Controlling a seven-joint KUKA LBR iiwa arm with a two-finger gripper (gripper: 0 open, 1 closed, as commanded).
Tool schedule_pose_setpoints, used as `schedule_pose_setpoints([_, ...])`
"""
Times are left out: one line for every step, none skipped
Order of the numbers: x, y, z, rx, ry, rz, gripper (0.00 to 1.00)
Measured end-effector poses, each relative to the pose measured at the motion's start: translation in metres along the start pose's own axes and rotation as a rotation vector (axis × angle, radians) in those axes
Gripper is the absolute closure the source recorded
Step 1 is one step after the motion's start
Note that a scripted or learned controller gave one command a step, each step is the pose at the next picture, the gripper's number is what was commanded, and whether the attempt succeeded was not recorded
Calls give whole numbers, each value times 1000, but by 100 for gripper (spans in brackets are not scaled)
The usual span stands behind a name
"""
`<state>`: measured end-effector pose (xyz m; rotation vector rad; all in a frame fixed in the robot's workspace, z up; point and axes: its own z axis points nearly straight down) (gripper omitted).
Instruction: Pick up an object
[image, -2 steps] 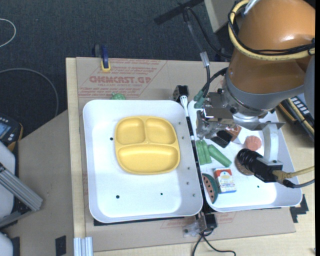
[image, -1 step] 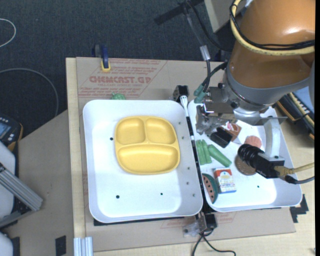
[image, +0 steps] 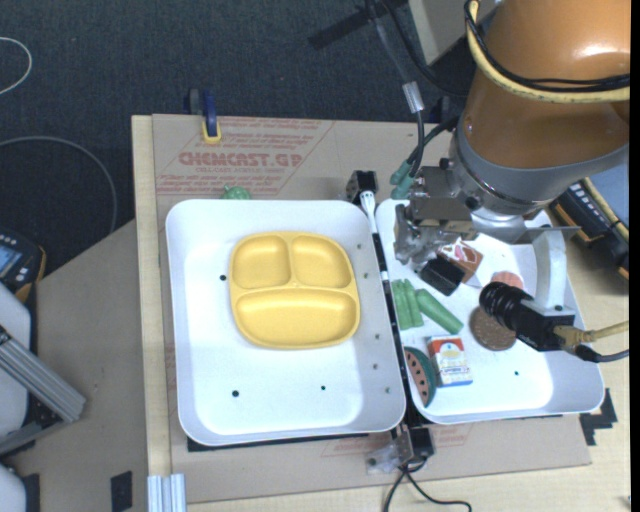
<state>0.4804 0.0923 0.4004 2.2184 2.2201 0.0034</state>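
The gripper (image: 418, 243) hangs over the far end of the right bin (image: 545, 395), near its left wall. Whether it is open or clenched cannot be told from this angle, and nothing can be seen in its grasp. Just below it lies a black block (image: 440, 276), its long axis running from upper left to lower right; whether the two touch is unclear. A red piece (image: 469, 262) sits just beside the block.

A green pod (image: 404, 303) lies along the bin's left wall, pointing almost straight down the view. A second pod (image: 441, 312) is beside it, slanting to the lower right. Nearer the front stand a carton (image: 451, 361), long axis roughly along the bin, and a melon slice (image: 421, 377) against the left wall. A brown disc (image: 488, 332) rests mid-bin.

The left bin (image: 200, 320) holds a yellow plate (image: 295, 292) with three compartments.
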Motion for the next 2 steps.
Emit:
schedule_pose_setpoints([0,1,-10,-2,0,-1,100])
schedule_pose_setpoints([1,1,-20,-4,0,-1,100])
